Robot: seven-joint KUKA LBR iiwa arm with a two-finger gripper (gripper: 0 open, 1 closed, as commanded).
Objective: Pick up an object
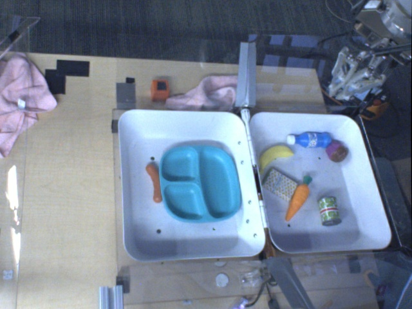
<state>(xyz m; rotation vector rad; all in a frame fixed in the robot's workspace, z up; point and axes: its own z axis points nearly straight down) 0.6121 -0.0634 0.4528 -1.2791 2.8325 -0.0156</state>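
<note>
Camera view shows the gripper [356, 76] above the right bin's [370, 172] far edge; whether its grip is released or clenched, I cannot tell. Inside that bin lie a carrot [297, 200], bottle [309, 140] and can [329, 210].

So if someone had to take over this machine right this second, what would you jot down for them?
Gripper: up at the far right, above and behind the right bin, nothing between its fingers.
Right bin: blue bottle, purple ball, yellow lemon-like fruit, grey patterned block, toy carrot, green can.
Left bin: blue divided plate, with an orange stick-like toy beside it.
Done: nothing picked yet.
Left: come down over one item, grasp, lift.
</note>
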